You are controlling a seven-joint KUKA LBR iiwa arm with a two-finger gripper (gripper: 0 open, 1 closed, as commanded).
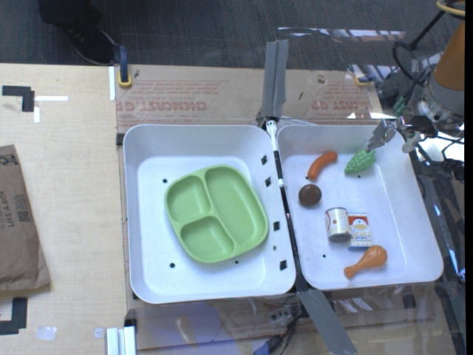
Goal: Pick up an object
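A pale wooden bench [66, 198] carries two shallow white bins side by side. The left bin [140, 272] holds a light green divided plate [216, 213] with three compartments, lying flat near the middle. The right bin [414, 265] holds the loose objects: an orange sausage-shaped toy [321, 164] near the back, a green bumpy toy [359, 161] just to its right, a dark brown ball [310, 194] in front of the sausage, a small metal can [337, 224] on its side touching a little red and white box [358, 231], and an orange toy drumstick [367, 261] near the front rim.

Behind the bins lies a flat sheet of printed brown cardboard [192, 95], and a grey upright bar [275, 80] stands where the bins meet. A brown paper bag [18, 220] lies at the bench's left edge. Beyond the bench is dark grey carpet [222, 13].

The arm [451, 65] enters at the upper right, and its gripper [384, 134] hangs over the back right corner of the right bin, just above the green bumpy toy. Whether the claw is released or clenched cannot be told; nothing visibly sits between its tips.
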